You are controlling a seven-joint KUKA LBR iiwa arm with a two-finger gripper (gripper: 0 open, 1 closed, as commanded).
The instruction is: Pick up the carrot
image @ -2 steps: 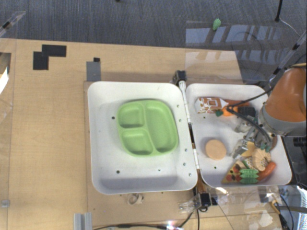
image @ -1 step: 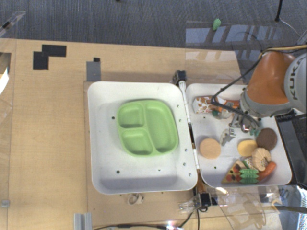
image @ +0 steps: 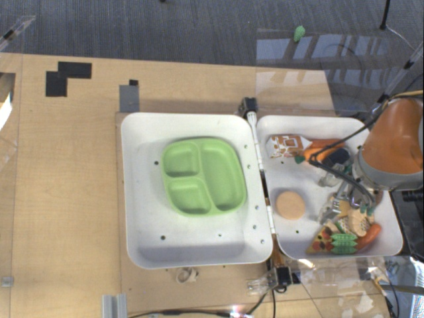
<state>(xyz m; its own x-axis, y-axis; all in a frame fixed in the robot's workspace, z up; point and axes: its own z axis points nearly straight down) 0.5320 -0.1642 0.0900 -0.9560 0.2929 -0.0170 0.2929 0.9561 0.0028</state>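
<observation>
Wooden bench (image: 66,197), two shallow white bins side by side, left bin (image: 139,197), right bin (image: 285,240)

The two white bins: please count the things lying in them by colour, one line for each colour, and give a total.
Green: 2, the green three-compartment plastic plate in the left bin and the green ridged piece in the right bin.
Tan: 1, the round tan disc.
Orange: 1, the orange carrot.
Brown and white: 1, the brown-and-white packet.
Total: 5; further items near the arm cannot be told apart.
</observation>
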